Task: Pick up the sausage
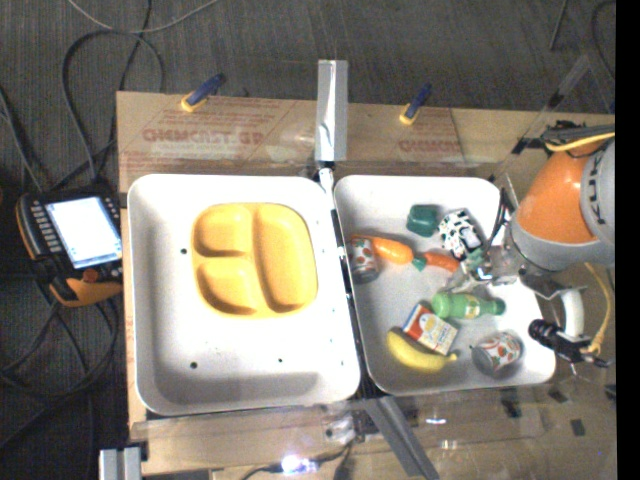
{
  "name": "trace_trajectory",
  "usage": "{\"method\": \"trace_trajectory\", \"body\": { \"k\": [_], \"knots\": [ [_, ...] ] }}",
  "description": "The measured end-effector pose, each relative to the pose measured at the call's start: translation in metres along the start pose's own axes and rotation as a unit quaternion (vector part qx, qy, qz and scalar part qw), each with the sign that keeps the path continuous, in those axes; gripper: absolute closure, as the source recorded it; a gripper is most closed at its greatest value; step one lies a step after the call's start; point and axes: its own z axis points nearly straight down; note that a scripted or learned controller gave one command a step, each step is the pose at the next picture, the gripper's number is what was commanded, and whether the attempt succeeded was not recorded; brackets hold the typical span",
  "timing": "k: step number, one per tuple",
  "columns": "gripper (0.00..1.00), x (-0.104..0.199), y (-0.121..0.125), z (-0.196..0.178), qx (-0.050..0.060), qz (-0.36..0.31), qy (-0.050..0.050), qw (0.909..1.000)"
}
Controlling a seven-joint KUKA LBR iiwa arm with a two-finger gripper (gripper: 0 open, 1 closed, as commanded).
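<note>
Camera view, looking down: two white bins side by side. The left bin point(160, 368) holds a yellow divided tray point(255, 258). The right bin point(385, 193) holds the clutter: a teal block point(424, 218), a black-and-white cow-patterned toy point(459, 230), a carrot point(393, 251), a small can point(362, 258), a green bottle point(462, 306), a juice carton point(431, 329), a banana point(418, 354) and a second can point(497, 351). The arm enters from the right of the frame, orange band above the wrist. The gripper point(482, 265) sits low over the centre-right of the right bin; whether it is spread or pressed together cannot be told, since the tip is lost among toys. Sausage point(441, 262): judged to be the short reddish-orange piece just right of the carrot, partly masked. It lies just left of the gripper, nearly touching, its long axis roughly left-right across the frame. The coming move likely needs a small shift toward frame left.
</note>
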Motion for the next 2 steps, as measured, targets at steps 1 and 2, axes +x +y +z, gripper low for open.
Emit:
{"method": "trace_trajectory", "body": {
  "k": [1,2],
  "knots": [
    [1.00,0.066,0.004,-0.051,0.010,0.010,0.003,0.9999],
    [1.00,-0.019,-0.036,-0.060,0.009,-0.078,0.002,0.9969]
  ]
}}
